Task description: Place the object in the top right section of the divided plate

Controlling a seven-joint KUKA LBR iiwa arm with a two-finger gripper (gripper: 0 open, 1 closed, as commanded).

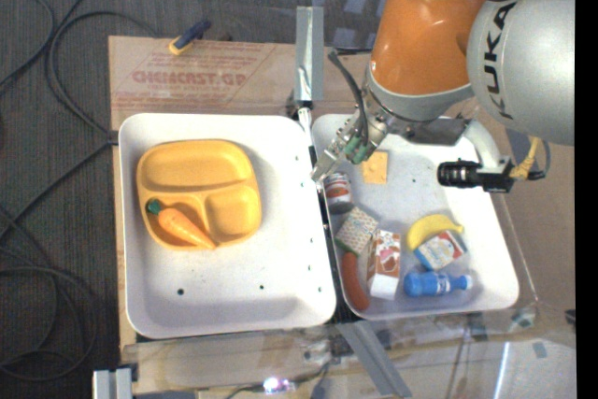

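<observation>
Gripper (329, 165) hangs over the right bin's (486, 290) nine o'clock edge, finger state unclear; divided plate (198, 192) holds only a carrot (179, 224).

- Bench (140, 61): brown board surface bearing faint red lettering
- Left white bin (224, 304): rests on the bench, touching the right bin along its inner edge
- Right white bin (486, 266): rests on the bench beside it
- Small blue-and-yellow item (190, 35): lies on the board's far edge, well apart from both bins
</observation>
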